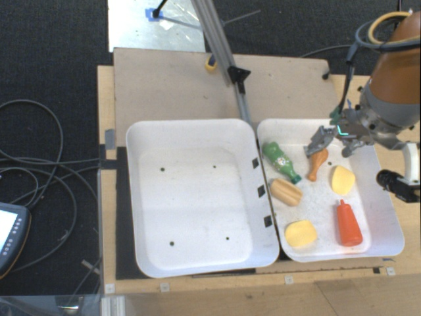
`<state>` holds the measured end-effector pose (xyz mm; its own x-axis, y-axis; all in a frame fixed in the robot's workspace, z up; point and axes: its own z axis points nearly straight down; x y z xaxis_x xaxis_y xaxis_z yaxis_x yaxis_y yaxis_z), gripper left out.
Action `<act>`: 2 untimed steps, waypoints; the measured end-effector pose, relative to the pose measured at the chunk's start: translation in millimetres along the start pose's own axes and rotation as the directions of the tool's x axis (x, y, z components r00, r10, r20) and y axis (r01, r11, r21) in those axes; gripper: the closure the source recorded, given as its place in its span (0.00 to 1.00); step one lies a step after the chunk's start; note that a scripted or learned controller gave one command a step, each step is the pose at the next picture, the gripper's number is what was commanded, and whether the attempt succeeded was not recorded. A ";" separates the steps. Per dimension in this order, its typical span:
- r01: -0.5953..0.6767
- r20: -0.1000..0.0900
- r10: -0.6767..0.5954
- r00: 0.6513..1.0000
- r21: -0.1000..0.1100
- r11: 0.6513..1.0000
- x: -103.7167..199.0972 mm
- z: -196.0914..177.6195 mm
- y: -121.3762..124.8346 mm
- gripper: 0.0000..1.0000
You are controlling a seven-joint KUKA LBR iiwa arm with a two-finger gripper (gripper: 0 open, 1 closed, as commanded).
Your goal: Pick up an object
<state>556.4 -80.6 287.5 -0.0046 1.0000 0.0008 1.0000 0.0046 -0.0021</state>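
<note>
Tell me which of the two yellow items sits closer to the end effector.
The upper yellow piece, right of the drumstick, sits closer to the end effector. The other yellow piece lies near the right bin's front edge.

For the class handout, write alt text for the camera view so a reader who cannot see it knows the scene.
A grey and orange robot arm's gripper hovers over the right bin, just above a brown drumstick. That bin also holds a green bottle, a bread roll, two yellow pieces and a red bottle; the left bin sits beside it.
</note>
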 end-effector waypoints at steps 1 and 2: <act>-0.002 0.000 0.002 1.000 -0.004 1.000 -0.4 -1.8 0.5 0.00; -0.004 0.000 0.004 1.000 0.002 1.000 -5.0 59.9 1.4 0.00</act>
<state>557.6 -85.5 227.6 -0.0001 1.0000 0.0004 1.0000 0.0001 -0.0041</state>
